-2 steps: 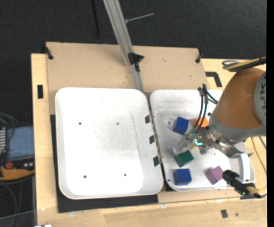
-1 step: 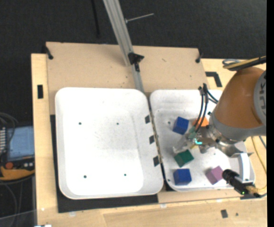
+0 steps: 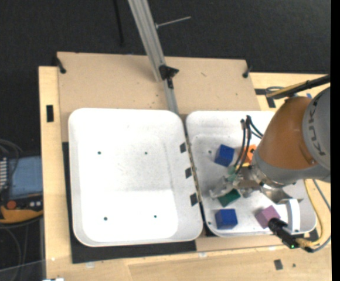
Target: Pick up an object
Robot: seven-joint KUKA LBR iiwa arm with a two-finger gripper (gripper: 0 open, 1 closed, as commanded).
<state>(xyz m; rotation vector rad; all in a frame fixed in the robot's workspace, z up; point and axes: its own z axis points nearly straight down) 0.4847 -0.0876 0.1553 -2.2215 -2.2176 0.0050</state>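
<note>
In the right bin (image 3: 200,127), the gripper (image 3: 227,187) hangs over a green block (image 3: 231,197) — two blue blocks (image 3: 224,155) flank it, one purple block (image 3: 268,216) nearby.

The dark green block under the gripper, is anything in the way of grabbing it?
Nothing visible lies between them. The gripper is right over the small dark green block in the right white bin. The nearest neighbour, a blue cube, sits apart, nearer the bin's front edge.
</note>
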